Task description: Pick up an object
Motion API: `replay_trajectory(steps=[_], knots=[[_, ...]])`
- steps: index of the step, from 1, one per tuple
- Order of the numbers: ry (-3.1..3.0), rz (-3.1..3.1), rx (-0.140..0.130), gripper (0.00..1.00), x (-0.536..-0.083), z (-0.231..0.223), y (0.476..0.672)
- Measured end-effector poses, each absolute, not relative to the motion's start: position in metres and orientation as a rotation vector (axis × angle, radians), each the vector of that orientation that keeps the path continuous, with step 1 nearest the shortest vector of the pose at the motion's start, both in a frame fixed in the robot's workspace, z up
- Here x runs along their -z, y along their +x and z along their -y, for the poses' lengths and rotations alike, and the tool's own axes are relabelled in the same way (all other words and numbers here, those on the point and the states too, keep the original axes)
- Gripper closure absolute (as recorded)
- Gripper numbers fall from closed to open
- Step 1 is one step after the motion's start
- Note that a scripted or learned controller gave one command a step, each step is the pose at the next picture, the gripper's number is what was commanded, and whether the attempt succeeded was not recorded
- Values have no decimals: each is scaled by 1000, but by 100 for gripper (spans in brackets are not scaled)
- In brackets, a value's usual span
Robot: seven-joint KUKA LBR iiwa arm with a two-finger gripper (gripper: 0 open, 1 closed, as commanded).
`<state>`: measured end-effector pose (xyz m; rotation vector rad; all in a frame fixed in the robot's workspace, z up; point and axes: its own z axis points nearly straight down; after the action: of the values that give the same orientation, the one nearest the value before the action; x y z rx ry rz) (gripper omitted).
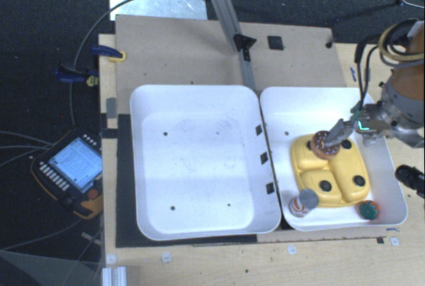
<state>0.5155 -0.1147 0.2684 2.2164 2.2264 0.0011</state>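
Observation:
In the right bin (285, 112) lies a large yellow moulded piece (330, 172) with black dots. A small round brown object (323, 144) rests on its upper left corner. My gripper (334, 135) reaches in from the right and its tip is right at that brown object, touching or just over it. Whether it has hold of the object is hidden. A grey-capped small cylinder (305, 202) stands at the bin's front left. A green and red ball (368, 210) sits in the front right corner.
The left bin (143, 165) adjoins the right one, with black clips along the shared rim. A slanted metal pole (222, 2) crosses the back of the bench. A teach pendant (72, 168) lies on the floor at left.

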Motion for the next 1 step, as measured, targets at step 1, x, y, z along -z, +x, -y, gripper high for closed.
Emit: replay_trajectory(steps=[1], knots=[[2216, -2226, -2, 0, -269, 115, 516]])
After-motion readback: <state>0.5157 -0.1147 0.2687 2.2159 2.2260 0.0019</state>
